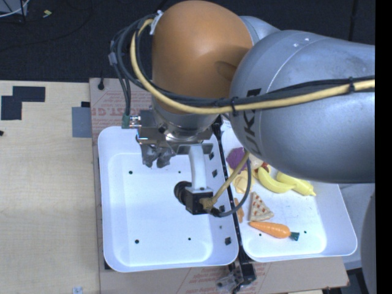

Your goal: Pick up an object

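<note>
carrot (270, 229), pizza slice (260, 208), banana (283, 182) in right bin (334, 241); claw (154, 158) over left bin (122, 225), grip state unclear.

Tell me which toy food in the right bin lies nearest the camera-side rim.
The carrot, orange with a green tip; the pizza slice and banana sit farther back.

gripper (156, 158) hanging over left bin (122, 237); banana (283, 182), pizza slice (260, 209), carrot (271, 229) lying in right bin (334, 234), carrot sitting frontmost
</note>
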Controlling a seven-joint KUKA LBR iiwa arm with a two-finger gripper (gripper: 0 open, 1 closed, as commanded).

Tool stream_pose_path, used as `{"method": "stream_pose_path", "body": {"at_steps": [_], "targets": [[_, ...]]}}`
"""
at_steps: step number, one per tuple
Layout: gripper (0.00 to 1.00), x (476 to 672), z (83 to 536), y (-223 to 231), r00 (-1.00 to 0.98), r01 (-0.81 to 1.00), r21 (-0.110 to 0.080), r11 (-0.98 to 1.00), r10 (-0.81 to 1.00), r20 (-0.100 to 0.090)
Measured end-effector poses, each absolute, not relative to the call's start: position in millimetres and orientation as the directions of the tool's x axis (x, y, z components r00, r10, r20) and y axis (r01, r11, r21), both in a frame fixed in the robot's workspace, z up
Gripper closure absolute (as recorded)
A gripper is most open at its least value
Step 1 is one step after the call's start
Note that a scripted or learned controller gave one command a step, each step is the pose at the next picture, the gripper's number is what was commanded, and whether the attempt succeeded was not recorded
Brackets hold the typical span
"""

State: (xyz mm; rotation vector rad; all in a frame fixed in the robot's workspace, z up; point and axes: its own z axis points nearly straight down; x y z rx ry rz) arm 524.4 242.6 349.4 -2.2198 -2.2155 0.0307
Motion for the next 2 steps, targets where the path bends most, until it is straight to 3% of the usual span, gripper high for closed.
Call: {"method": "stream_pose_path", "body": {"at_steps": [1, 2], "targets": [[1.0, 474.2, 462, 244, -0.005, 1.0, 0.005, 0.005, 1.0, 0.005], [1.0, 475.7, 543, 234, -0.004, 1.0, 0.005, 0.004, 1.0, 0.003]]}}
